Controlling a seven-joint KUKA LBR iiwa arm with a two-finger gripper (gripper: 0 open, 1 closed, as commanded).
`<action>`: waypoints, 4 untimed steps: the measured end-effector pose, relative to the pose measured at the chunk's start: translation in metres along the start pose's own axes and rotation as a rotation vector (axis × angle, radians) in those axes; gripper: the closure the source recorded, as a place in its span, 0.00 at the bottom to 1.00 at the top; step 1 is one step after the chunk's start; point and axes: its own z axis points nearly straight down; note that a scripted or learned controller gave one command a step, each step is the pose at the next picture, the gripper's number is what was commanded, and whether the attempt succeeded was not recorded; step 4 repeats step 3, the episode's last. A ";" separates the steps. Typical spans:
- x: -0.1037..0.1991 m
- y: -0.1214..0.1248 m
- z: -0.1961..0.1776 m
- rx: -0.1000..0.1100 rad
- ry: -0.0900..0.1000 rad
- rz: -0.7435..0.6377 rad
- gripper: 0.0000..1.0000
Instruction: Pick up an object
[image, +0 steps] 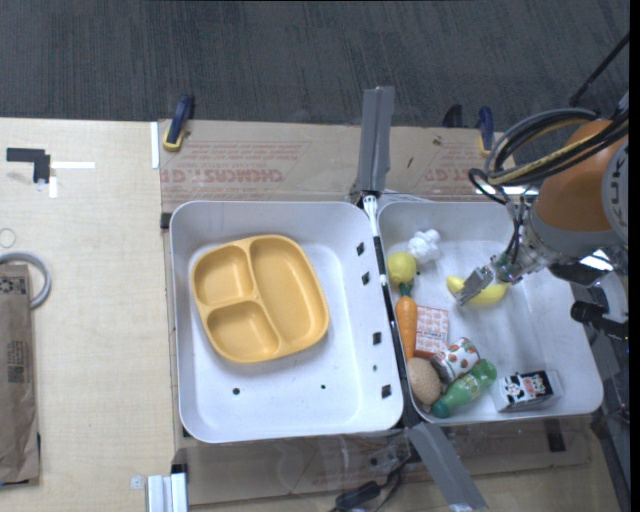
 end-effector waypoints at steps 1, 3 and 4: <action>-0.001 0.000 -0.007 0.000 0.000 0.004 1.00; 0.072 -0.013 -0.117 0.001 0.000 0.019 1.00; 0.072 -0.013 -0.117 0.001 0.000 0.019 1.00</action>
